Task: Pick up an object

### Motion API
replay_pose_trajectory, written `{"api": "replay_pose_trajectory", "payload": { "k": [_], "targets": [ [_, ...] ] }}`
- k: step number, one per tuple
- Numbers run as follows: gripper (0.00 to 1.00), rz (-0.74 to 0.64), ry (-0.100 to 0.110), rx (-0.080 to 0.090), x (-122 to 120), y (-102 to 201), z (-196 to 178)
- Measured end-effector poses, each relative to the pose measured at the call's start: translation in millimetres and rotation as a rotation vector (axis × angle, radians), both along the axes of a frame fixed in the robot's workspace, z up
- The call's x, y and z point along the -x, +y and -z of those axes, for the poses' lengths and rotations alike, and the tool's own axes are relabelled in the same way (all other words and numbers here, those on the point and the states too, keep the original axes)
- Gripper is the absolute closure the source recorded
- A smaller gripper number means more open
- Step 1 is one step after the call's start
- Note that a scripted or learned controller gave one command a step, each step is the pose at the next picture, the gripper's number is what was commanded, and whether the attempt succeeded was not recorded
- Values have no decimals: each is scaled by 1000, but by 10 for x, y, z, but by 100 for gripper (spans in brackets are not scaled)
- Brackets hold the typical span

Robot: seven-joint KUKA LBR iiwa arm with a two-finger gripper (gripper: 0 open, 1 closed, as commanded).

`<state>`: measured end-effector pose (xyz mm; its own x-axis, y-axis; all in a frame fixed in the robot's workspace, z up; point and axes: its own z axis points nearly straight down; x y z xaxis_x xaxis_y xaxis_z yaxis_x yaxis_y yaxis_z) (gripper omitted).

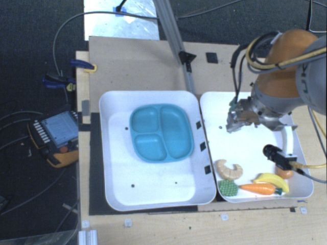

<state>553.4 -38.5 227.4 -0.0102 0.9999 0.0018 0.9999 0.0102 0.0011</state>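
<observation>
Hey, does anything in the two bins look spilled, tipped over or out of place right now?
Nothing stands out. The blue divided plate lies flat in the left bin. The croissant, banana, carrot and green piece are bunched at the right bin's near edge, none spilled outside. The gripper hovers above that bin.

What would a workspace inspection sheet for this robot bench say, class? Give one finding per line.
Surface: two white bins side by side, left bin, right bin, on a brown board.
Job's things: croissant, green toy, carrot, banana, clustered at the right bin's near edge.
Clutter: blue divided plate in the left bin.
Grippers: claw above the right bin, holding nothing visible.
Cables: black cables on the floor.
Surroundings: clamps, handheld pendant to the left.
</observation>
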Motion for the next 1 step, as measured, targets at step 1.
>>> {"api": "replay_pose_trajectory", "payload": {
  "k": [1],
  "targets": [
    [100, -2, 0, -1, -28, 592, -40]
  ]
}}
